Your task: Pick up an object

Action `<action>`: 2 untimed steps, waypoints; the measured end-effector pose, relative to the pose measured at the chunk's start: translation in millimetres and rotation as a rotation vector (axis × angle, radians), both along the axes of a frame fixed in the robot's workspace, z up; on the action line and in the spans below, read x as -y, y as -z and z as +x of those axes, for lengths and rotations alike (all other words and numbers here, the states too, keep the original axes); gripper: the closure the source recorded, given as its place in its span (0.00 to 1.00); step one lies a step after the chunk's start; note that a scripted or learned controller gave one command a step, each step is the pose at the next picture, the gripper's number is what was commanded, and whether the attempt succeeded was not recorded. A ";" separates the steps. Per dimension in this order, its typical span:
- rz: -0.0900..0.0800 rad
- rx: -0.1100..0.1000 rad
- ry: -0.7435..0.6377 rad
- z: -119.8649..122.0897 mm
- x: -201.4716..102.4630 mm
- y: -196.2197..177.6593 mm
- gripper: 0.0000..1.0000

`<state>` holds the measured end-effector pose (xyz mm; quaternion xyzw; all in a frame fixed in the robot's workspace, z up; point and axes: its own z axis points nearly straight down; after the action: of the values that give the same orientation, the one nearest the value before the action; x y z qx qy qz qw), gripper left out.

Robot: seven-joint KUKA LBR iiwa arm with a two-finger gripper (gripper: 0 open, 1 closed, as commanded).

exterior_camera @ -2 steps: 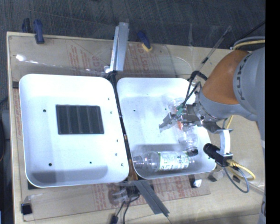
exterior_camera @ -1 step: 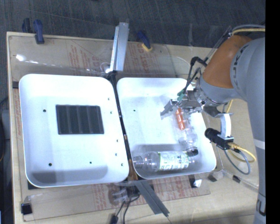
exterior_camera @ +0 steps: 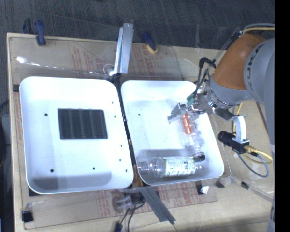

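Camera view looked down on the worktop (exterior_camera: 63,50) with its two shallow white bins. Over the upper right part of the right bin (exterior_camera: 150,93) sat the end effector (exterior_camera: 183,111), and whether it was apart or together could not be told. Directly below it, touching or nearly so, lay a small clear bottle with an orange label (exterior_camera: 189,128); its long axis ran away from the end effector toward the bin's near right corner. This was likely the target (the nearest thing to hand). Farther below the end effector, along the near wall, lay a larger clear bottle (exterior_camera: 169,166), its long axis crosswise to the small one, cap end to the right. Well to the left of the end effector, the left bin (exterior_camera: 34,95) carried a dark ribbed rectangular panel (exterior_camera: 82,123) on its floor.
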<state>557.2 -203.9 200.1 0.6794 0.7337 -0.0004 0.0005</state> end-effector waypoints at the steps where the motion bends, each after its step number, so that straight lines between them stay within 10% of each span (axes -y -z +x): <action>1: -0.001 0.002 -0.365 16.2 5.0 10.6 0.00; 2: -0.001 0.003 -0.388 33.4 5.0 28.7 0.00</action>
<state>590.6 -208.9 171.4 0.5251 0.8510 0.0004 0.0019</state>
